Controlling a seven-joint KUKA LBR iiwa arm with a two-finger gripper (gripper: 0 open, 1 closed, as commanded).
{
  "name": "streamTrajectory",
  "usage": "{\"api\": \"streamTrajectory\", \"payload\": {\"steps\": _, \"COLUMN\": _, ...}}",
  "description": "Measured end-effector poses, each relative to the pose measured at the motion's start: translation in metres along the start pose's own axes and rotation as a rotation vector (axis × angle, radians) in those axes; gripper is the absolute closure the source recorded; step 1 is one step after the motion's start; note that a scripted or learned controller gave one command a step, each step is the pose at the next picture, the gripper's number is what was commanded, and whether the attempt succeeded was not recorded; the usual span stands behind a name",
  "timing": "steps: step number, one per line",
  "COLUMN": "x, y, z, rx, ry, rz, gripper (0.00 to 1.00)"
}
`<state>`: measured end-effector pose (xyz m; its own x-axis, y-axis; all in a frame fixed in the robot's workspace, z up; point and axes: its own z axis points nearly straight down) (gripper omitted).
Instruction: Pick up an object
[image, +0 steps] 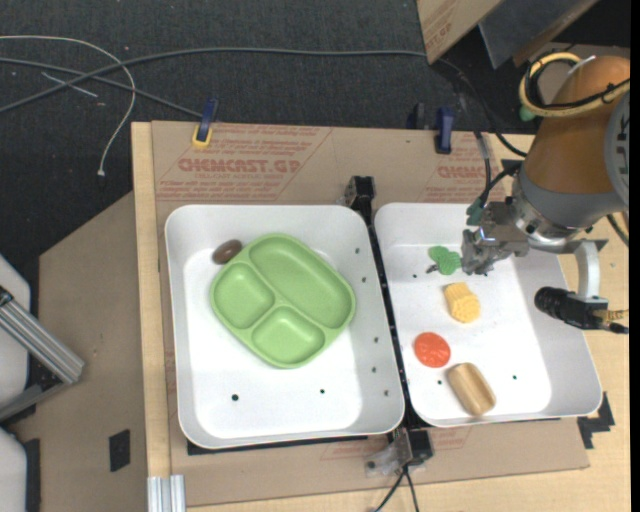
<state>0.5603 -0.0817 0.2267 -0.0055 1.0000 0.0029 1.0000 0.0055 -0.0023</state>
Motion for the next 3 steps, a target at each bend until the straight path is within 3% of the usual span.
{"api": "streamTrajectory", "payload": {"steps": 3, "x": 0.165, "y": 0.017, "z": -0.012, "rx": -0.004, "ry": 0.000, "rz": -0.002, "gripper": 1.00}}
